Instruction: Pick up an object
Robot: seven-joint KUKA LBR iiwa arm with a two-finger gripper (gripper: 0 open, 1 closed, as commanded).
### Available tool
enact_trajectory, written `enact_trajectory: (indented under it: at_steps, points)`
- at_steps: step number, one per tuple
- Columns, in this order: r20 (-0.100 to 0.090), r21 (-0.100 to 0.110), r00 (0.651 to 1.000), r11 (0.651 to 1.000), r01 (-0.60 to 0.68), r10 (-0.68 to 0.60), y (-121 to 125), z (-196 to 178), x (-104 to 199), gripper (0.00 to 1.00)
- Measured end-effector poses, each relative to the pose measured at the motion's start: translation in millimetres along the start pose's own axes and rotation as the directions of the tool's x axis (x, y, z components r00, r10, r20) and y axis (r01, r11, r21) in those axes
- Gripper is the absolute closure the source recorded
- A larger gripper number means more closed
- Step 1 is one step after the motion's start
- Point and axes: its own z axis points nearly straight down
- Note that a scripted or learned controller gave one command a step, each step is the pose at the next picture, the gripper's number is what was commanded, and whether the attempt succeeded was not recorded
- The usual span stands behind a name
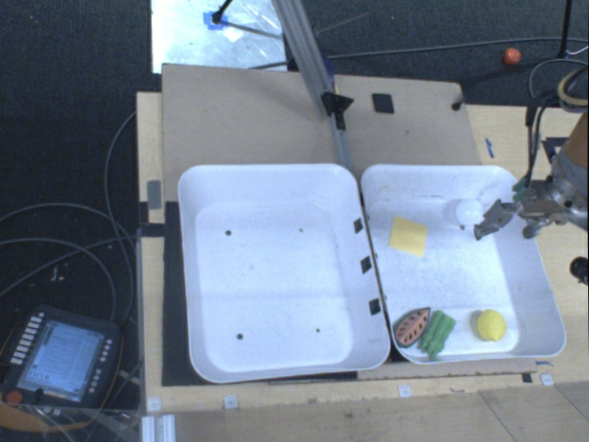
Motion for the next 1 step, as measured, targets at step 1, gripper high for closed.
enact_trajectory:
  at_steps: [1]
  points:
    - [-0.002, 0.004, 1.000, 1.000, 0.002, -0.002, -60.0, 57.0, -0.2, 0.00]
